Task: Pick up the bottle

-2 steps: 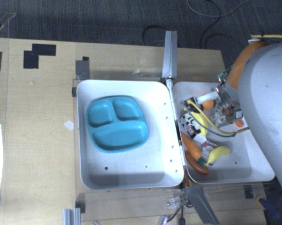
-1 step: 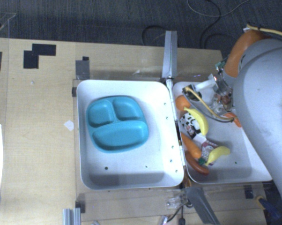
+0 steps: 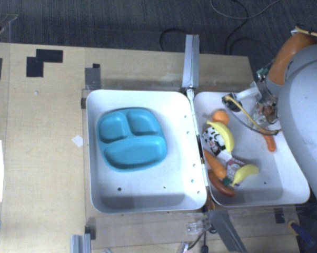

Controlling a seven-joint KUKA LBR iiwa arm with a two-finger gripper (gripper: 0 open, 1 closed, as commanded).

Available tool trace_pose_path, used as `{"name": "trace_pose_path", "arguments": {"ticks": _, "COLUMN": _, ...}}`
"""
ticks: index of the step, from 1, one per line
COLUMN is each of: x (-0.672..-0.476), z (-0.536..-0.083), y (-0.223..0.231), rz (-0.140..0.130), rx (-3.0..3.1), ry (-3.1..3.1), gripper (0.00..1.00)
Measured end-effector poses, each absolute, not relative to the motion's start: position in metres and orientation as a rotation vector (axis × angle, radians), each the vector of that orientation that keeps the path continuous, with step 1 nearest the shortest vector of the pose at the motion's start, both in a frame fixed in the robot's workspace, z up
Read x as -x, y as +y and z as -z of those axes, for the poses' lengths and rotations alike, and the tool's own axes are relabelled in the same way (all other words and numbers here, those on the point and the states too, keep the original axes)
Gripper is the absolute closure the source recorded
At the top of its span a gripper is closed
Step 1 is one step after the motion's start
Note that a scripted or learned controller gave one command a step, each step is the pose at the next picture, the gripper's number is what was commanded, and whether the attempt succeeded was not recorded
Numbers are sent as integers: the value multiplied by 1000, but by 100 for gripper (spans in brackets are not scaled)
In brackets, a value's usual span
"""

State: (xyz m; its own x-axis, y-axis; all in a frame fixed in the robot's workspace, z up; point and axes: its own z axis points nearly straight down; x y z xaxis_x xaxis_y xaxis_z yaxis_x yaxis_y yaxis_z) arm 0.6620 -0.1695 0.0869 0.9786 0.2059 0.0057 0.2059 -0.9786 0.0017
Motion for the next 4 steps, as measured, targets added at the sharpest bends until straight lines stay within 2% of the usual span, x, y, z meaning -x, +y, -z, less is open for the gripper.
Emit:
{"name": "trace_pose_path", "arguments": {"ticks": 1, "x": -636, "z": -88, "y": -198, "rz": -9, "rx": -3132, "ry": 334, "gripper": 100}}
{"name": "trace_pose_path", "arguments": {"ticks": 2, "x": -626, "z": -88, "y": -198, "rz": -13, "rx": -3130, "ry": 334, "gripper": 100}}
{"name": "trace_pose_path", "arguments": {"ticks": 3, "x": -643, "z": -88, "y": -198, "rz": -11, "rx": -3130, "ry": 336, "gripper": 100}}
{"name": "trace_pose_path", "arguments": {"ticks": 4, "x": -649, "z": -88, "y": -199, "rz": 2, "rx": -3133, "ry": 334, "gripper": 100}}
